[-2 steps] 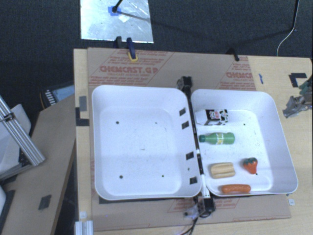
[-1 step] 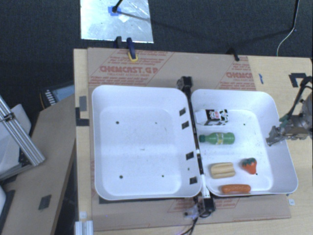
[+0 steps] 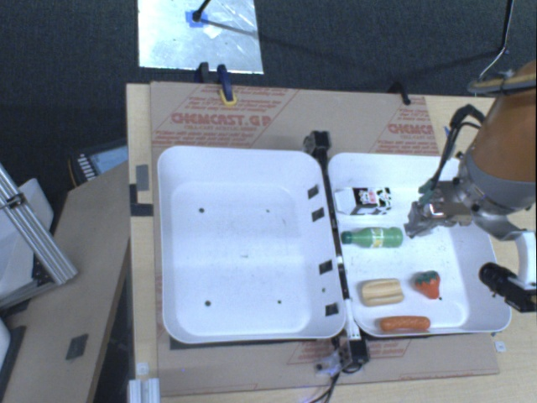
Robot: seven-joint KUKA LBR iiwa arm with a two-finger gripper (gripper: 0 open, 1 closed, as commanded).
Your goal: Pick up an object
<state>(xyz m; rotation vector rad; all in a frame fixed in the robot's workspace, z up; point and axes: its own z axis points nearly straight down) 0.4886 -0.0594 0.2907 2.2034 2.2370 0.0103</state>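
The right bin holds a green bottle lying on its side, a small white carton with black spots, a tan bun, a red strawberry and an orange sausage. My gripper hangs over the right bin, just right of the green bottle's cap end and above the strawberry. Nothing shows between it and the bin floor.
The left bin lies beside the right one, with a black hinge strip between them. Both rest on a cardboard sheet. A metal plate lies on the floor beyond the bench. An aluminium frame stands at left.
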